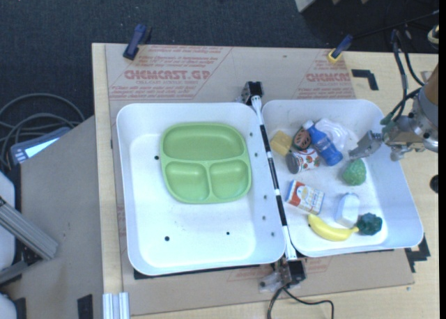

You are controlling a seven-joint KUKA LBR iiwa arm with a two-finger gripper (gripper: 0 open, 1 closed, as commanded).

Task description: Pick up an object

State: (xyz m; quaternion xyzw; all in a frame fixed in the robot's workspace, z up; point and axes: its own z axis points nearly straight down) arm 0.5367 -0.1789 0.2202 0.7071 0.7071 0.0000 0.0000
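Grey metal hand (373,145) over right bin (397,192), fingers parted, holding nothing, above green ball (354,172)

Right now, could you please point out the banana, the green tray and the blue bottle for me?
banana (329,230): camera view, middle of its yellow curve.
green tray (205,162): camera view, ridge between its compartments.
blue bottle (326,146): camera view, middle of its body.
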